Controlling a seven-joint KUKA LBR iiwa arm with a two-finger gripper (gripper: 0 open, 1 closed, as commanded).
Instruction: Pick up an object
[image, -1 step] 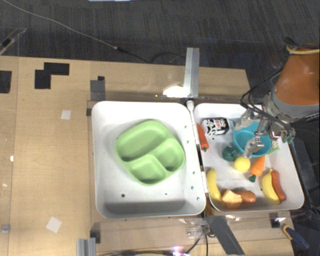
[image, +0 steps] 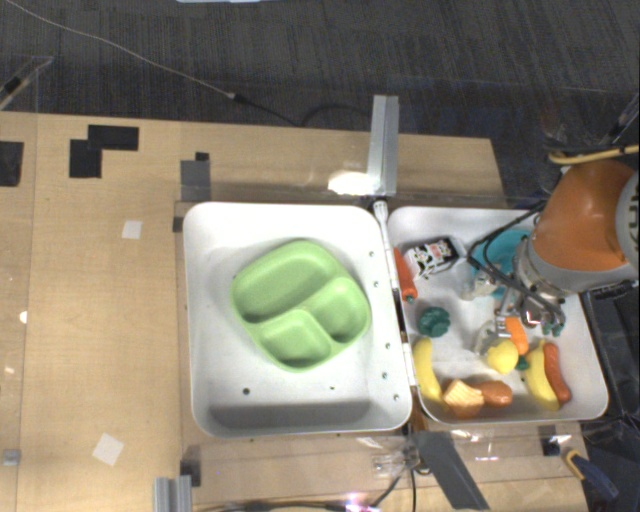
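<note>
Right bin (image: 596, 395) | fingers (image: 512, 330) clamp small orange carrot (image: 516, 331), long axis near-vertical in view

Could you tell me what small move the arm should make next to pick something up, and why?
Probably a short descent. The tool hangs in the right bin just above a small orange piece and a yellow lemon-like toy, and nothing is visibly gripped, so lowering onto that piece seems the nearest chance.

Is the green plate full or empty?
Empty. The green divided plate sits in the left bin with all its sections bare. The toy food, like the banana, lies in the right bin.
</note>
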